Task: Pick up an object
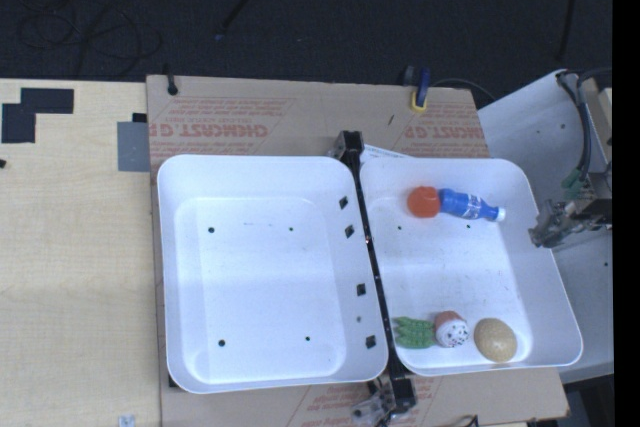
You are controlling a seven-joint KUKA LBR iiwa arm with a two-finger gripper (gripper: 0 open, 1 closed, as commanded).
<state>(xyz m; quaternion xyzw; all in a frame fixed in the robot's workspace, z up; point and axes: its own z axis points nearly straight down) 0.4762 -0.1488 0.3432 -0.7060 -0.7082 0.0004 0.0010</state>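
Observation:
The right bin [540, 315] holds several small objects. An orange round piece [424, 202] lies near the bin's far side, touching a blue bottle [466, 205] that lies on its side with its white cap pointing right. Along the near wall sit a green soft item [411, 332], a red and white dotted ball [451, 329] and a tan egg-shaped object [495, 339], close together in a row.
The left bin [175, 245] lies beside the right one, with a black divider strip [362, 245] between them. Both rest on a cardboard sheet [250, 120]. A grey metal fixture with cables [565, 220] stands just past the right bin's right rim.

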